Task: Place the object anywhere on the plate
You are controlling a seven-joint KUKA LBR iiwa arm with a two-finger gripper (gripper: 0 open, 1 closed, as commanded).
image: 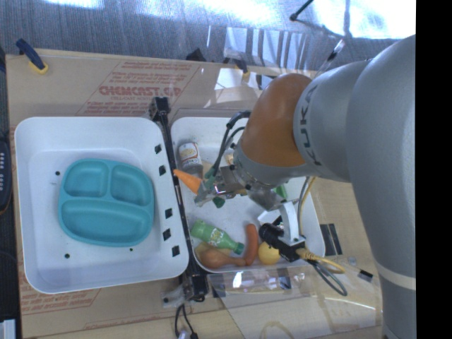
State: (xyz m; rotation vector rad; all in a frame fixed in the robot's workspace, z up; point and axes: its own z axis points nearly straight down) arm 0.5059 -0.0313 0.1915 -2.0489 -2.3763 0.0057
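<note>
Camera view: the arm reaches into the right bin, placing the gripper low over the loose items, presumably to select one. Whether the gripper is open or closed cannot be determined. The carrot lies just beside it, near the can; the green bottle lies lower. The teal plate sits in the left bin, ready to receive an object.

A green bottle lies beside a lemon.
</note>
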